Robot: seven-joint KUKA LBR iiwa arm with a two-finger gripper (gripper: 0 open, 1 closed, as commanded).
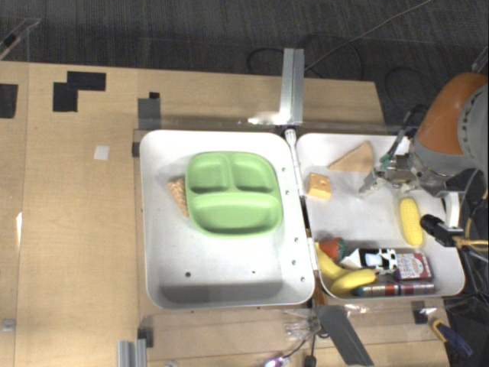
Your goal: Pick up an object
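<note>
White plastic makes up both shallow bins; the left bin (164, 274) carries a green divided tray (231, 192) with a tan waffle-like piece (177, 196) poking out from under its left edge. The right bin (344, 144), right of centre in the frame, holds the candidates: a tan wedge (354, 159) near the top, an orange cheese-like block (318, 186) beside the divider, a yellow corn cob (411, 221) toward the right, and along the bottom wall a crowded heap of bananas (345, 276), something red (331, 248), a small labelled carton (397, 264) and a marker (397, 288).

The gripper (390, 173) hangs over the upper right of that bin, between the wedge and the corn cob. I cannot tell whether it is spread or closed, and nothing is visibly caught in it.

The risk, as I judge it, is a descent onto bare floor between those two items, closing on nothing, or nudging the wedge aside. The corn cob's rounded body may roll away.

The arm's bulk is cut off at the right edge, and the heap's items overlap too much to separate cleanly.
</note>
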